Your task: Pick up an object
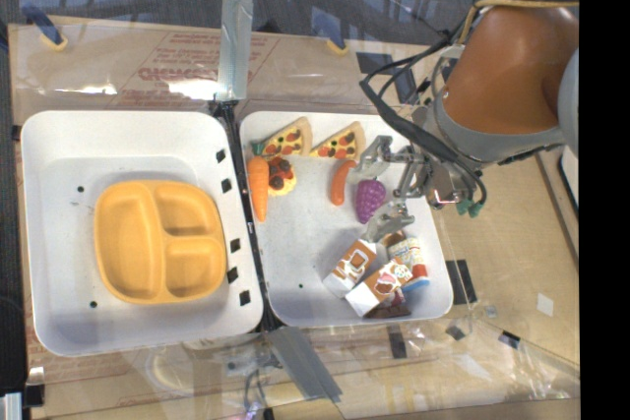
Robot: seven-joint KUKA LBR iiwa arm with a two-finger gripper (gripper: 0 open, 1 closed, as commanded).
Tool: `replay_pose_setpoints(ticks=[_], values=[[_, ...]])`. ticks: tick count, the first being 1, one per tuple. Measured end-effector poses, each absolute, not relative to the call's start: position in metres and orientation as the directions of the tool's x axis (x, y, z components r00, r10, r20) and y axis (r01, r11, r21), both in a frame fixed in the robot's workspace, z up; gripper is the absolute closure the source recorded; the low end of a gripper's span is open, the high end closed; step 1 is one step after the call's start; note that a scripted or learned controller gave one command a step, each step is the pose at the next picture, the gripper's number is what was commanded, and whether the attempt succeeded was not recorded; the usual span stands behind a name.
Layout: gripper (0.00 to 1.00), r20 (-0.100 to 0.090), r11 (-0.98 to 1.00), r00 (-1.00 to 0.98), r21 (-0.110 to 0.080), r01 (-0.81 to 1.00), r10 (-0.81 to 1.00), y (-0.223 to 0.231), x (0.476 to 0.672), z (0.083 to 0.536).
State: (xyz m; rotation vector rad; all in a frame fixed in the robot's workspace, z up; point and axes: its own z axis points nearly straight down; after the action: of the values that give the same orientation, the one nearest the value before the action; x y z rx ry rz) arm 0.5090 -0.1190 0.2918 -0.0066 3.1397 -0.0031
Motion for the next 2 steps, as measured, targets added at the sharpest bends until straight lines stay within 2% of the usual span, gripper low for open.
replay_pose_setpoints(ticks=[1,2], values=[[0.00,0.010,0.995,-0.995,0.002,0.098,0.098,-0.136,0.556,0.156],[0.00,-0.023,0.998,-0.998,0.003,0.067,0.067,-0.166,0.526,0.114]])
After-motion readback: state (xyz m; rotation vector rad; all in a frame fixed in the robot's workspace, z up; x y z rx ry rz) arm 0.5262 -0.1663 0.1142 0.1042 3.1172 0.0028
